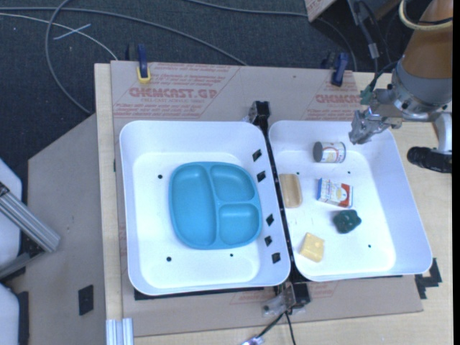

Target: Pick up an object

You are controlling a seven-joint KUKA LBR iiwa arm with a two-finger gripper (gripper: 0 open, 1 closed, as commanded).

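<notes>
Claw poised over the right bin, nothing picked yet.

The claw hangs at the right bin's far edge, just beside the small can lying on its side; it grips nothing that I can see, and its opening I cannot tell. It looks like the approach step: next it must drop squarely over 1 item. The arm's upper part is cut off.

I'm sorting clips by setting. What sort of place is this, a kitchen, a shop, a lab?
Most likely a robotics lab bench, not a kitchen: two shallow white plastic bins sit on a protective board clamped with blue clamps, loose grey cables trail across dark carpet, and a grey-and-orange robot arm reaches in.
</notes>
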